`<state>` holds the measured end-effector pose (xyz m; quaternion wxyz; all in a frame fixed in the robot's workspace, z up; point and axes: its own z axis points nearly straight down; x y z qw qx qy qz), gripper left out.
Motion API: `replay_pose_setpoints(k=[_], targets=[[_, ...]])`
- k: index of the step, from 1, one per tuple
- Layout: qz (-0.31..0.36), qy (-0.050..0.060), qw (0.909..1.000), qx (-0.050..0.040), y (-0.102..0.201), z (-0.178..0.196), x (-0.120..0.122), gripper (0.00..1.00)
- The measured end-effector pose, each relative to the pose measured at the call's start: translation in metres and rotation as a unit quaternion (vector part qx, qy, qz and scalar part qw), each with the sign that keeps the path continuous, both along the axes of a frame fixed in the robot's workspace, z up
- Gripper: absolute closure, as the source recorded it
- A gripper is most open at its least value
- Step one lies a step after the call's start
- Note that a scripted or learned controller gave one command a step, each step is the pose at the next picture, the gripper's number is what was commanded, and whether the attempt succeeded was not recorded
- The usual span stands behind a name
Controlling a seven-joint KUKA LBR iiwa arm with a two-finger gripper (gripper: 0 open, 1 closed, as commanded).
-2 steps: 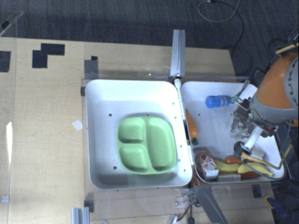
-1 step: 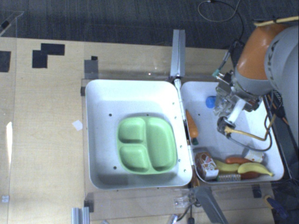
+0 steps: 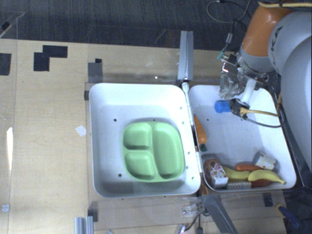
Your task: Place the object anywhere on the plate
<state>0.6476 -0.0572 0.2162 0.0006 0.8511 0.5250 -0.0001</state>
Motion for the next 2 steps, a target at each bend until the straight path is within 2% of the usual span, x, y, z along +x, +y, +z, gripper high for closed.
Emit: replay_pose_setpoints(k=[1, 2], targets=[[0.15, 0.0, 0.9888, 0.0007, 0.06, 0.017, -0.059, 1.0], [0.278, 0.001, 0.9607, 0.001, 0.008, -0.034, -0.127, 1.0]])
